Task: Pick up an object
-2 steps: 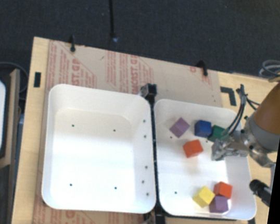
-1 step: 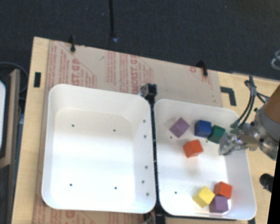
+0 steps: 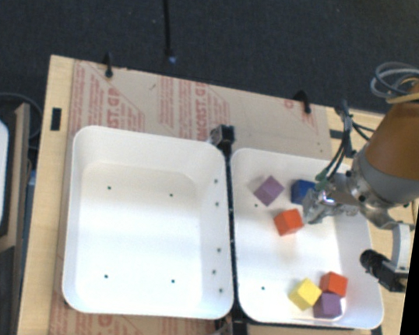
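The arm reaches in from the right, and its gripper (image 3: pixel 318 208) hangs low over the upper part of the right bin (image 3: pixel 249 291); whether anything is pinched there, or how the gripper stands, cannot be told from this slanted view. A blue block (image 3: pixel 301 191) lies just beside the gripper on its left, partly hidden by it. A purple block (image 3: pixel 269 190) sits a little further left, apart from the blue one, and an orange block (image 3: pixel 288 222) lies just below and left of the gripper, tilted on the bin floor. Near the bin's lower right corner three more blocks crowd together: a yellow block (image 3: pixel 304 294), a second orange block (image 3: pixel 334 284) and a second purple block (image 3: pixel 328 305), touching or nearly so, close against the rim. The middle of the right bin between the two groups is bare white floor. The left bin (image 3: pixel 81 182) shares a dividing edge with the right one. Both bins rest on a cardboard sheet (image 3: pixel 156 103) on the bench.
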You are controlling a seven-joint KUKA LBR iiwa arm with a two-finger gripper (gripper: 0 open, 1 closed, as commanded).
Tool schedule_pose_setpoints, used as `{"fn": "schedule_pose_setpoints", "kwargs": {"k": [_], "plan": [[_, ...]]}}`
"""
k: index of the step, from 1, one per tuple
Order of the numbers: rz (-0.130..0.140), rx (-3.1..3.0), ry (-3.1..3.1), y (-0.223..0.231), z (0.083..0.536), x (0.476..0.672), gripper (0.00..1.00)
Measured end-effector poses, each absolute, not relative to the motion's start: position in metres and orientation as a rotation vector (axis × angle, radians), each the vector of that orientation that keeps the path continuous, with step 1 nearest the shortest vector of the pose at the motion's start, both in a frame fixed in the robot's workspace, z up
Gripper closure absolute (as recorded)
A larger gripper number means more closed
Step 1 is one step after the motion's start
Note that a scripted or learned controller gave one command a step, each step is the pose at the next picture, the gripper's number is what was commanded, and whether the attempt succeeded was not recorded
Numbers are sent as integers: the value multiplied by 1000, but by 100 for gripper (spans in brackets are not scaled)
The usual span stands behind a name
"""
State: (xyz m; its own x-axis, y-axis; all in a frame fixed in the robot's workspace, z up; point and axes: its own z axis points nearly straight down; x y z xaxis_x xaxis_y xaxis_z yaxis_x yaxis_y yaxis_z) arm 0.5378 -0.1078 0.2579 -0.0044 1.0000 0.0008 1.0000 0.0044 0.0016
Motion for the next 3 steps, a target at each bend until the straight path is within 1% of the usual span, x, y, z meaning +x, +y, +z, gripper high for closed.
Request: {"fn": "schedule_pose_setpoints", "kwargs": {"k": [1,3], "plan": [[0,2218,2226,-62,244,552,100],[2,2217,2226,34,256,591,100]]}}
